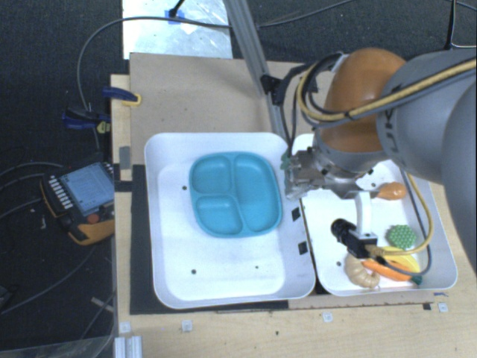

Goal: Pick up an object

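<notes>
My gripper (303,176) hangs under the orange band of the arm, over the upper left corner of the right bin (328,282), close to the wall between the two bins. Lower right of it, loose things lie in that bin: a tan pastry-shaped piece (361,273), an orange carrot (389,270), a yellow piece (405,261), a green knobbly ball (402,236) and an orange-tan piece (391,192). The arm's bulk hides the bin's upper part. I see nothing held by the gripper.
The left bin (171,274) holds a blue divided plate (235,194) in its upper half. A slanted metal pole (250,39) crosses behind the bins. Clamps and a small device (83,189) lie off the bench at left.
</notes>
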Robot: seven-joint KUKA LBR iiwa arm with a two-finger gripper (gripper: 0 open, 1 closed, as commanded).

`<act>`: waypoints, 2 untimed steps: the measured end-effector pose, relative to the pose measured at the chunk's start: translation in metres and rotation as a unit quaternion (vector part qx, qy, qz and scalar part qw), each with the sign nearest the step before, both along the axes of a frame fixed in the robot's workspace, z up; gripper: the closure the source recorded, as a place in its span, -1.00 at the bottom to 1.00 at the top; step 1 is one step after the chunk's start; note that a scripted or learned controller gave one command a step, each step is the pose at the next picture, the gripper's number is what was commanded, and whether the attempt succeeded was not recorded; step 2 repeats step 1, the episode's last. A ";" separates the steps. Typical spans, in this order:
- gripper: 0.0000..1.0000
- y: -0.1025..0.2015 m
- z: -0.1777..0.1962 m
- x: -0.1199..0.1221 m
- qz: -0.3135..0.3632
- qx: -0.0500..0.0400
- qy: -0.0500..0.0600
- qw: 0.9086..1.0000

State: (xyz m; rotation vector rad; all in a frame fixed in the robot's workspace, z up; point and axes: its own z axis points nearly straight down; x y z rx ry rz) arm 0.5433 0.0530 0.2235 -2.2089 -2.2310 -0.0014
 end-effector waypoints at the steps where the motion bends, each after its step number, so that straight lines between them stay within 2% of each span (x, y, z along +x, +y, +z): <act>1: 1.00 0.053 0.010 -0.016 0.001 0.000 -0.001 1.000; 2: 1.00 0.053 0.010 -0.016 0.001 0.000 -0.001 1.000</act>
